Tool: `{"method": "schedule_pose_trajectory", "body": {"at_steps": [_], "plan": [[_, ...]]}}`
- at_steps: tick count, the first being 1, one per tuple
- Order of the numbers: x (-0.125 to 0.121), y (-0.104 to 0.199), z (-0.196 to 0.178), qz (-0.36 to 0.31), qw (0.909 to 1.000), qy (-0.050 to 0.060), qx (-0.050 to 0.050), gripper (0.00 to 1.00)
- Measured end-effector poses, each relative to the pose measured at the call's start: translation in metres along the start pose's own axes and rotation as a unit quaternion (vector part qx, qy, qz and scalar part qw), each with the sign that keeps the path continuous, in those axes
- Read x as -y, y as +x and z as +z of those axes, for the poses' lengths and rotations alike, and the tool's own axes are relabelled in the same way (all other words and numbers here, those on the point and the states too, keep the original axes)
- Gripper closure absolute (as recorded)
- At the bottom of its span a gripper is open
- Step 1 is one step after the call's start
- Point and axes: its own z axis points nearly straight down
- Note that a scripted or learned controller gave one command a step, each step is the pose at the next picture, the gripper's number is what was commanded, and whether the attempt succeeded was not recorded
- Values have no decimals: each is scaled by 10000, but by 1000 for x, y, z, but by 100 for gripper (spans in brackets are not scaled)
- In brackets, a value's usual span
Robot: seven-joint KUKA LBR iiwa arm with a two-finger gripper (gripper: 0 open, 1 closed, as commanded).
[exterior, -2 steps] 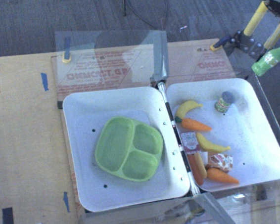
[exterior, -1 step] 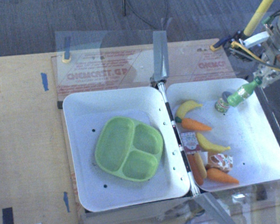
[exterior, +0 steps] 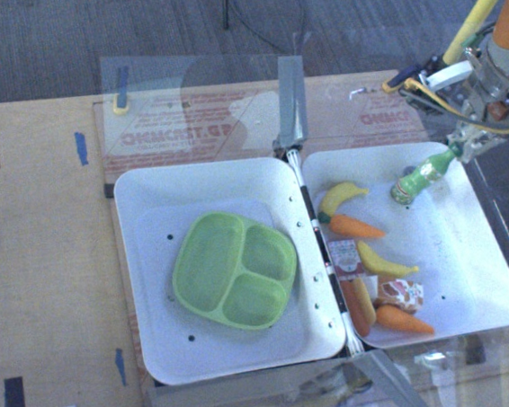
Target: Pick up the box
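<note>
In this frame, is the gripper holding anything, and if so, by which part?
The gripper appears to hold a green bottle by its upper right end, above the right bin. The box lies untouched by the divider.

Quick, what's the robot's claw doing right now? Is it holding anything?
Gripper: shut on the green bottle, holding it by the neck above the right bin.

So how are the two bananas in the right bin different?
The upper banana lies near the bin's top left, curved like an arch; the lower banana lies mid-bin, slanting down to the right. The upper one sits above a carrot, the lower one below it. Both are yellow and alike in size.
</note>
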Motion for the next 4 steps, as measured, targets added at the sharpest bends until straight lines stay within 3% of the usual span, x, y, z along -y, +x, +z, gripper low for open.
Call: {"method": "schedule_pose_trajectory", "body": {"at_steps": [2, 3, 4], "plan": [[-3, -4, -22, -14, 10000, -13, -21, 100], [12, 2, -3, 12, 10000, -2, -4, 100], [3, -5, -86, 19, 10000, -16, -17, 100]]}}
